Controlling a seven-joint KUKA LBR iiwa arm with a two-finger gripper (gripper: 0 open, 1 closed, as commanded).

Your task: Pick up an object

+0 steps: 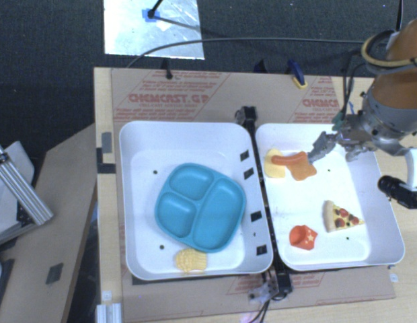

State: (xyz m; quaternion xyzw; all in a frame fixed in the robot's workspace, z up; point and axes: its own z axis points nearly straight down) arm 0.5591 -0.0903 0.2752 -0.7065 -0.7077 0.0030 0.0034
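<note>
The orange toy [296, 165], a flat piece with a long sausage-like arm, lies at the upper left of the right bin [376, 200], resting against a pale yellow piece [274, 169] beside the bin's left wall. Its long arm runs roughly left to right, from the yellow piece out toward the wider orange blob at its right end.

The tool [321, 147] hangs just off that right end, a little above and to the right of it as seen from the camera, so the toy lies down and to the left of the tip. Whether the tip touches the orange piece I cannot make out, and I cannot tell if the tool is spread or closed; the end of it reads as one grey shape.

My guess is that this orange toy is the target, being by far the nearest thing, and a grasp across its narrow width would suit better than along its length.

Farther off in the same bin sit a pizza slice [340, 217] and a red piece [303, 237], both well apart from the tool. The left bin [138, 200] holds a blue divided plate [200, 207] and a yellow corn-like toy [191, 260].
</note>
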